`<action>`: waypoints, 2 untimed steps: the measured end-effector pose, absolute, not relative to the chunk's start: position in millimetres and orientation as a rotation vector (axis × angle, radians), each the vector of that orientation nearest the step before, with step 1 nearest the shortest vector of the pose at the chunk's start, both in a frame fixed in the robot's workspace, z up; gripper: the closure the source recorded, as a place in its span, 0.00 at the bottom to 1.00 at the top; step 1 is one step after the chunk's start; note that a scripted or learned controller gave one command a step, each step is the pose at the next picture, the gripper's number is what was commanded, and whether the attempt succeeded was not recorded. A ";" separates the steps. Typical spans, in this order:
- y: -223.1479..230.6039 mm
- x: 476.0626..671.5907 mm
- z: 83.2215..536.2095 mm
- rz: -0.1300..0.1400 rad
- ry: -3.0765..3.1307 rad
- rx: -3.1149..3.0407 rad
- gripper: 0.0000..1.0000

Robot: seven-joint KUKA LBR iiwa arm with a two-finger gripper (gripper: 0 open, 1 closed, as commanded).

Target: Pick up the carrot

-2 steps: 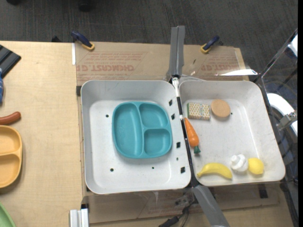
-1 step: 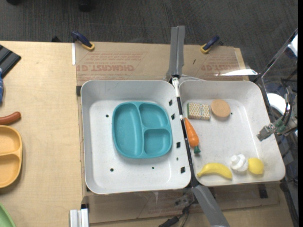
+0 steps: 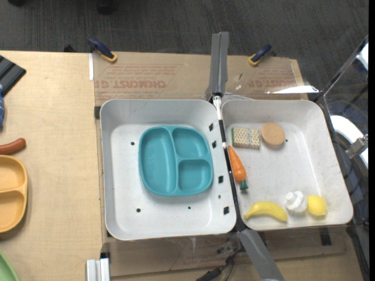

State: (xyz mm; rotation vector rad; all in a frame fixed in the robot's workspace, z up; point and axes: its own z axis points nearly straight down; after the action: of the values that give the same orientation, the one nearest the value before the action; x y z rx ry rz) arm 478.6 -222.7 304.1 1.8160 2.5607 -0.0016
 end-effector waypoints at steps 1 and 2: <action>-219.6 495.8 243.0 -0.001 2.713 1.584 1.00; -222.9 482.5 321.8 -0.001 2.719 1.567 1.00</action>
State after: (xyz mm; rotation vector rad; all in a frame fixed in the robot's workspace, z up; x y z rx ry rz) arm 482.5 -222.9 321.8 1.5665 2.7187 -0.0010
